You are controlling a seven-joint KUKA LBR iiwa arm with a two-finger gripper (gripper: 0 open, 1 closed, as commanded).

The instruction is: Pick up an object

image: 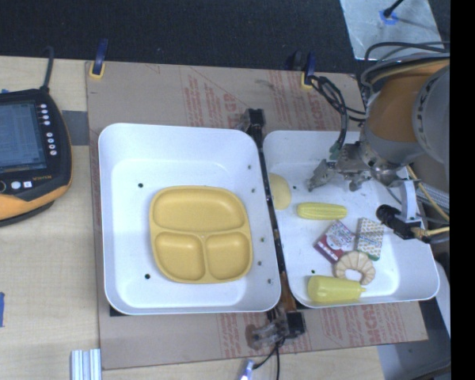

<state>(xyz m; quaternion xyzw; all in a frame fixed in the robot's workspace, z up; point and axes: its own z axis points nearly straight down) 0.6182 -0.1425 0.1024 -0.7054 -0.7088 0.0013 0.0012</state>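
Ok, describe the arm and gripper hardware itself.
The arm is a thick rounded grey body with a broad orange band above the wrist. Black cables loop beside it. The gripper is a small grey metal assembly, with thin pointed parts sticking out from it.

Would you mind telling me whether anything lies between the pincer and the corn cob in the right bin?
Nothing visible does. The pincer hangs above bare white floor of the right bin, and the corn cob lies just below it in the view, with open floor between.
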